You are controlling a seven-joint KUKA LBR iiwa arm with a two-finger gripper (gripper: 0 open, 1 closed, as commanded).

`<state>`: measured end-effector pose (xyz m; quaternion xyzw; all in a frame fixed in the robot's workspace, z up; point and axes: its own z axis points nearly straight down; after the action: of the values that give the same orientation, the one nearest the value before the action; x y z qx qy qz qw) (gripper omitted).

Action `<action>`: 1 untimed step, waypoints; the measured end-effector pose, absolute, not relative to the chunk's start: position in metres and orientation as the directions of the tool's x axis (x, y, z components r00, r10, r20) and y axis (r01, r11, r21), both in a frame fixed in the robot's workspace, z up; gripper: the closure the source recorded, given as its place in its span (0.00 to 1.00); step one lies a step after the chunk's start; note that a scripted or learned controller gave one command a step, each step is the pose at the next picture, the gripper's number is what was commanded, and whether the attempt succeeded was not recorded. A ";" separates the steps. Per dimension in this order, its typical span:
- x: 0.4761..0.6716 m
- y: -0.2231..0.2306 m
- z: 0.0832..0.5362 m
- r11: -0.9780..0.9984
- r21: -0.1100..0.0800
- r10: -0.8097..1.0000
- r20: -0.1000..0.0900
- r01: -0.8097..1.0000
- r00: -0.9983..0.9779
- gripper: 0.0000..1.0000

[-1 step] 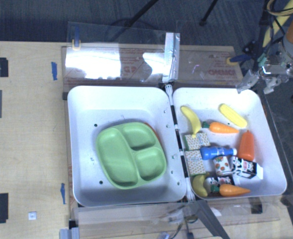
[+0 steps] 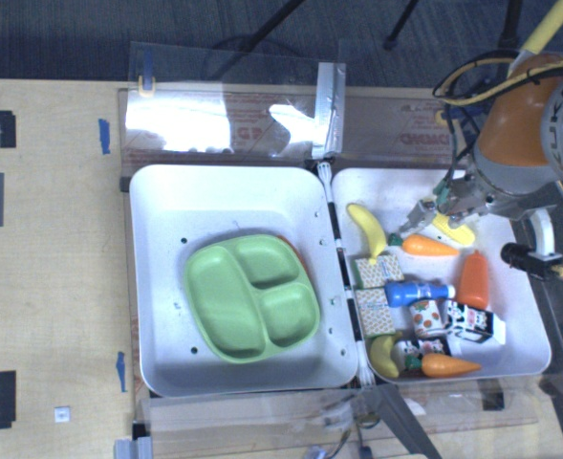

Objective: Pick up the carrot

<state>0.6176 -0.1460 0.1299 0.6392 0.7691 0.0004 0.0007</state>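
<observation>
An orange carrot [image 2: 431, 248] with a small green end lies in the right bin [image 2: 522, 347], near its back. My gripper [image 2: 442, 212] hovers just above and behind it, over a yellow piece [image 2: 456, 231], open with nothing between its fingers. A second orange carrot [image 2: 446, 365] with a green top lies along the bin's front wall, far from the gripper.
The right bin also holds a banana [image 2: 366, 227], an orange bottle [image 2: 473, 281], a blue and white bottle [image 2: 416, 293], a black and white carton [image 2: 475, 324] and patterned packets [image 2: 372, 273]. In the left bin [image 2: 157, 208] sits a green divided plate [image 2: 252, 295].
</observation>
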 end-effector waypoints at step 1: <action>0.578 -0.134 0.096 0.437 0.022 0.899 -0.013 0.899 -0.437 0.00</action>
<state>0.5784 -0.1343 0.0960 0.5304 0.8476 0.0058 0.0112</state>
